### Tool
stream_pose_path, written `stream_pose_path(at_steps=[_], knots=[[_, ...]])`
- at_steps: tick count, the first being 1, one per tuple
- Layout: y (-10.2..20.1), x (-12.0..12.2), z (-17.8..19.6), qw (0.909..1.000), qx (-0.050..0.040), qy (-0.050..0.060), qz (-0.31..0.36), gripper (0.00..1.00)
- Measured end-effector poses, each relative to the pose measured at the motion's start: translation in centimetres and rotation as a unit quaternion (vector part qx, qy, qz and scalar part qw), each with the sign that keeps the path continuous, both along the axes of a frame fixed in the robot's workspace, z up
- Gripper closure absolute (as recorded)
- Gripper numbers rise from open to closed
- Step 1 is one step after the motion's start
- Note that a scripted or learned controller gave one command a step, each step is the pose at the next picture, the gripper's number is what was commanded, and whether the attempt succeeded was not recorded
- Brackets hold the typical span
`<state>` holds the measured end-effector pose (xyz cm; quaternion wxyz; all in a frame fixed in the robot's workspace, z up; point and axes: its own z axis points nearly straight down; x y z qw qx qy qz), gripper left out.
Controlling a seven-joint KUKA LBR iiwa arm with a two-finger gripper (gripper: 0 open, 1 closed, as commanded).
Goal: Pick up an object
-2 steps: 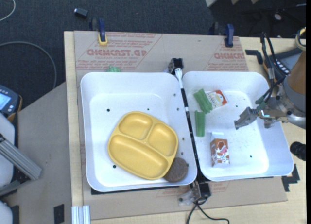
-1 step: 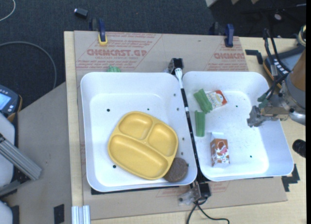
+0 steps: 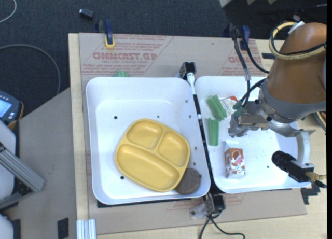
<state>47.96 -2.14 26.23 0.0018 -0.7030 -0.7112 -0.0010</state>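
My claw point(image 3: 239, 127) hangs in the right bin point(image 3: 259, 181); I cannot tell its state. The green sticks point(image 3: 213, 121) lie just beside it; descending off-centre could knock them away.

Evenly and brightly lit from overhead, with soft, short shadows under the yellow tray point(image 3: 153, 154) and inside the white bins point(image 3: 104, 129). Mild glare on the orange arm housing point(image 3: 306, 41); slightly soft and grainy throughout, dark carpet point(image 3: 41, 20) underexposed.
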Motion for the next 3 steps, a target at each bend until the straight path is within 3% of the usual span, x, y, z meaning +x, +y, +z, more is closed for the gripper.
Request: stream_pose_path(at_steps=[1, 2, 3], knots=[[6.0, -0.1, -0.5, 1.0000, -0.0005, 0.001, -0.002, 1.00], [13.8, -0.1, 1.5, 1.0000, -0.0003, -0.002, -0.001, 1.00], [9.2, 0.1, 18.4, 0.9999, -0.0003, -0.011, -0.006, 1.00]])
